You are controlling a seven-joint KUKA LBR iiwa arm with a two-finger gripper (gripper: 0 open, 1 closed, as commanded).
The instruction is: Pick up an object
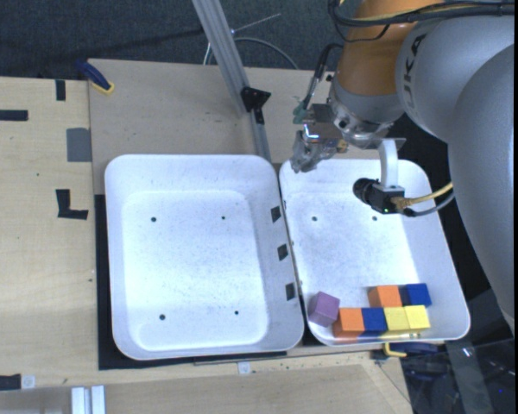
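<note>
Several small blocks lie along the near edge of the right bin (414,231): a purple block (325,307), two orange blocks (351,319) (384,297), two blue ones (374,318) (417,294) and yellow ones (406,318). My gripper (306,159) hangs over the far left corner of the right bin, well away from the blocks. Nothing shows between its fingers.
The left bin (190,248) sits beside the right one, with black clips along the seam between them. A slanted metal bar (229,59) runs down toward the bins' far edge. A black camera unit with a yellow cable (382,195) hangs over the right bin.
</note>
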